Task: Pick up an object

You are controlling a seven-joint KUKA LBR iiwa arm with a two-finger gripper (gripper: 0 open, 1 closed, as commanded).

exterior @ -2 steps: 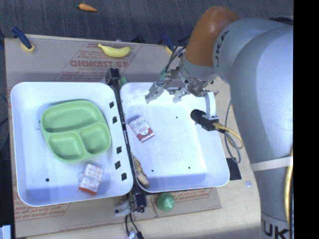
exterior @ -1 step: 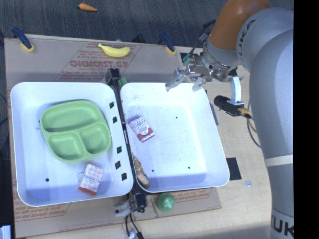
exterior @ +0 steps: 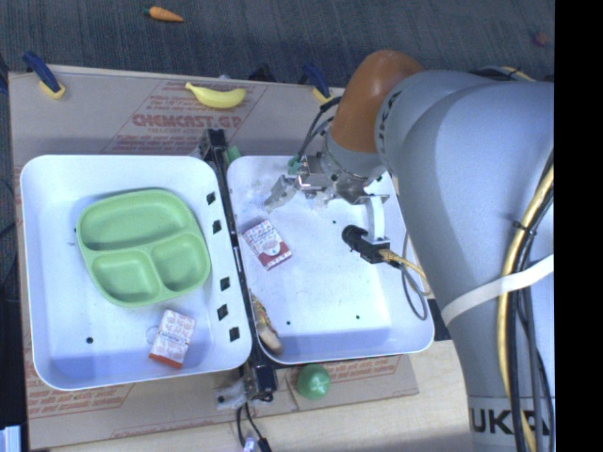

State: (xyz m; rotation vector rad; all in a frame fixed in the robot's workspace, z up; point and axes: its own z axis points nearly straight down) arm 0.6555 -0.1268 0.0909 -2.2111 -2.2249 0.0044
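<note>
Gripper (exterior: 283, 191) hovering in right bin (exterior: 320, 342), upper frame centre.
Whether it is gripping is unclear; small red-white carton (exterior: 267, 243) is lying just below.

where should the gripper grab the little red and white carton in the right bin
Come straight down on the carton and close across its narrow width, near the middle. It lies flat and turned at a slant, apart from the bin walls, so both long edges look free; turn the gripper to match.
</note>
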